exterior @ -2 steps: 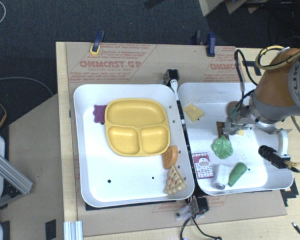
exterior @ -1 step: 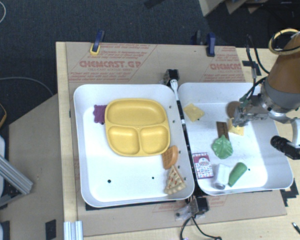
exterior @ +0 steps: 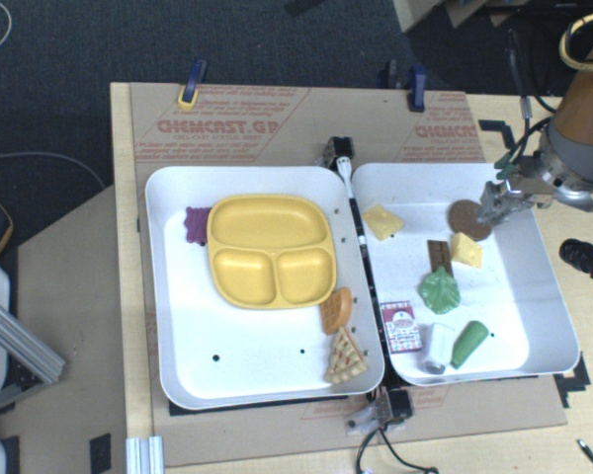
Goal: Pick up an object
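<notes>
The gripper (exterior: 501,201) hangs low over the far right part of the right bin (exterior: 544,294), reached in from the right on the grey arm (exterior: 573,146) with its orange band. Whether anything is clamped in it cannot be told, as the tip is small and blurred. A round brown disc (exterior: 465,218) lies right at the tip, touching it or just under it; which of the two cannot be made out.

Just in front of the disc is a pale yellow block (exterior: 466,252), and beside that a dark brown bar (exterior: 439,256). A green leafy piece (exterior: 440,291) sits at the near end of the bar. Toward the divider lies a yellow wedge (exterior: 382,222). Nearer the front edge are a small red and white packet (exterior: 401,326), a white cup (exterior: 438,347) and a green pepper-like piece (exterior: 469,344), the last two side by side.

In the left bin (exterior: 178,344) a yellow divided tray (exterior: 272,248) takes the middle, with a purple piece (exterior: 196,224) against its left side. A brown bun (exterior: 337,310) and a waffle-patterned piece (exterior: 345,355) lie by the tray's near right corner.

Both bins rest on a cardboard sheet (exterior: 277,117) on the bench (exterior: 79,265).
</notes>
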Tool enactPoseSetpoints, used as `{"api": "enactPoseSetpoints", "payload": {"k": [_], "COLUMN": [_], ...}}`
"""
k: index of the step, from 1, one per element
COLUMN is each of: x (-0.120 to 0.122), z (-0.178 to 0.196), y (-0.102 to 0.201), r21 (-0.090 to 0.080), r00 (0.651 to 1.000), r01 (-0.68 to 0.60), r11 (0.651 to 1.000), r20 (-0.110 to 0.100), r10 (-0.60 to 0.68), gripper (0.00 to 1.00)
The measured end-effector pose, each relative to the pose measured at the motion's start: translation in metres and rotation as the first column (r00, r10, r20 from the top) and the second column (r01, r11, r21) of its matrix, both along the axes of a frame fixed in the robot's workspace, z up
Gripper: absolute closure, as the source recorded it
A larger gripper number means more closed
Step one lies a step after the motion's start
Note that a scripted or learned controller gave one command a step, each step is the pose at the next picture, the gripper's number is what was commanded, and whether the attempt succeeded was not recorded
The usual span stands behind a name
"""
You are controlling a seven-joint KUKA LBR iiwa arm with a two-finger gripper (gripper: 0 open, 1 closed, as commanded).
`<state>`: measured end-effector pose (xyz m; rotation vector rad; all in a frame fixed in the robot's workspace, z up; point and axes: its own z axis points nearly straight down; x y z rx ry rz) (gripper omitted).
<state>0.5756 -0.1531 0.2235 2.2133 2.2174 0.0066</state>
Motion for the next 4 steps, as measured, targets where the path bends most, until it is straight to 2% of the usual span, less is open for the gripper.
{"api": "enactPoseSetpoints", "payload": {"k": [1, 3, 4], "x": [0.001, 0.06, 0.074], "z": [0.002, 0.006, 0.0], "y": [0.0, 0.076, 0.133], "r21": [0.002, 0.003, 0.005], "r00": [1.0, 1.0, 1.0], "r01": [0.001, -0.003, -0.005], "r11": [1.0, 1.0, 1.0], "r20": [-0.005, -0.004, -0.005], "r10": [-0.001, 0.003, 0.005], "gripper": [1.0, 1.0, 1.0]}}
